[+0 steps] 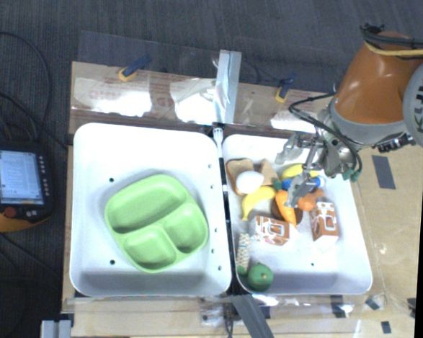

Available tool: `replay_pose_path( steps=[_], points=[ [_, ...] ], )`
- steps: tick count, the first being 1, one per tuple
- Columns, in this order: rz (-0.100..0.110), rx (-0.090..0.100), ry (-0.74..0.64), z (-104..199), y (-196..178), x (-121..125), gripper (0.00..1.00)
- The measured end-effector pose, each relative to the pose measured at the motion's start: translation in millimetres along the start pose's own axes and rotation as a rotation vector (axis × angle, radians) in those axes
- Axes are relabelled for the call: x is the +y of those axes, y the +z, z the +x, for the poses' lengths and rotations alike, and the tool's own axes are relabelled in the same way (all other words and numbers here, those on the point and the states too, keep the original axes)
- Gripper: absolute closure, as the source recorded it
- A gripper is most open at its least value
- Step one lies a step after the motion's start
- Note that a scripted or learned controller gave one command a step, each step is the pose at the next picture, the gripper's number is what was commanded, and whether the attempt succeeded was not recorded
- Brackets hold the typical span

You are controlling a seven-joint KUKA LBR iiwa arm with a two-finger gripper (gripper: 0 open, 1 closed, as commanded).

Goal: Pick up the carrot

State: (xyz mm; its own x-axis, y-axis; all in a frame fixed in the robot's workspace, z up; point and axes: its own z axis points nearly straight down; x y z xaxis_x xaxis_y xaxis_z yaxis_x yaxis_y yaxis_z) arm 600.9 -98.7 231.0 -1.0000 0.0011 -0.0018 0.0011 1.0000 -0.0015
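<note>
Over the right bin (349,272), tool (302,187) partly hides carrot (287,208); grip unclear.

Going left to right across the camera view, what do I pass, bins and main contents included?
Handheld screen unit → left bin → green divided tray → white egg → carrot → small carton → orange-banded arm.

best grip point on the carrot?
Likely the carrot's thick middle, from above, with the hand closing across its width. It lies flat and slanted in the right bin, banana on its left, so a side approach looks blocked.
</note>
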Motion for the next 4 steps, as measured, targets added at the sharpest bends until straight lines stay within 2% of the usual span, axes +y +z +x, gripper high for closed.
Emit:
replay_pose_path(
  steps=[1, 2, 3, 4],
  points=[
    [0.0, -0.006, -0.409, -4.9, 102.2, -35.9, 0.0],
    [0.025, -0.042, -0.297, -23.5, 118.0, -8.1, 0.0],
    [0.014, -0.06, -0.248, 12.2, 117.4, -30.0, 0.0],
    [0.01, -0.065, -0.189, 18.3, 117.2, -36.8, 0.0]
  ],
)
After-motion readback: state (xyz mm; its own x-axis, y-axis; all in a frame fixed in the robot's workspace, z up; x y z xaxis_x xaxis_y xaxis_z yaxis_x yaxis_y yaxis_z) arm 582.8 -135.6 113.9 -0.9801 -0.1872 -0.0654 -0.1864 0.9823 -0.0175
